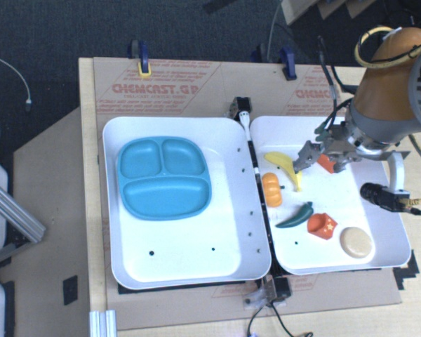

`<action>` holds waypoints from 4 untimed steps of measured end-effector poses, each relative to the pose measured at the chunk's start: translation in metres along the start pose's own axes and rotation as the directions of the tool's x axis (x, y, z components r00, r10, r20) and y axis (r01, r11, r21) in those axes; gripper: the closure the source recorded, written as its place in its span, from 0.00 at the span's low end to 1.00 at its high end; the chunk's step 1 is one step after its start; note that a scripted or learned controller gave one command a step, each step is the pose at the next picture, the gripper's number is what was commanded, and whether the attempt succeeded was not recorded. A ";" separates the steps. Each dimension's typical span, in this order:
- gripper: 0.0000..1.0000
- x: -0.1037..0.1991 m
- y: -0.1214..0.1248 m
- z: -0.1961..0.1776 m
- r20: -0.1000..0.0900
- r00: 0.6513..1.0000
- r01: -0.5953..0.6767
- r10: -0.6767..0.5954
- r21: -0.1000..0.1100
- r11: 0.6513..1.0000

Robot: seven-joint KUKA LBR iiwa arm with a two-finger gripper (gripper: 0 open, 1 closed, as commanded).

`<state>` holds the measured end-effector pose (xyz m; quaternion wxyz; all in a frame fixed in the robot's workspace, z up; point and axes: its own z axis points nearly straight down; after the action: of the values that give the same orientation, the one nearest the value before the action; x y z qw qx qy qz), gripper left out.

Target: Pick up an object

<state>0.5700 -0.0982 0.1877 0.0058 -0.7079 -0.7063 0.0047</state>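
My gripper [321, 160] hangs low over the back of the right bin [386, 258], open, its fingers spread to either side of a small red-orange object [325, 163]. That object lies nearer the right finger, and I see no lift off the bin floor. Just left of the gripper lies a yellow banana [284, 166]. Further forward are an orange piece [271, 188], a dark green pepper [295, 216], a red pepper [321, 225] and a round beige item [356, 241].
The left bin [126, 258] holds a blue divided plate [165, 176]. A black part of the arm [382, 195] juts over the right bin's right side. Blue clamps [144, 58] sit at the bench's back edge.
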 end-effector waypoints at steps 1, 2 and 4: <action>0.00 0.000 0.003 -0.009 0.001 1.000 0.002 -0.002 -0.014 1.000; 0.00 -0.008 0.005 0.037 0.001 1.000 0.002 -0.002 -0.011 1.000; 0.00 -0.009 0.015 0.103 0.001 1.000 0.002 -0.002 -0.011 1.000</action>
<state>0.5834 -0.1074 0.0839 0.0016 -0.7072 -0.7070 0.0009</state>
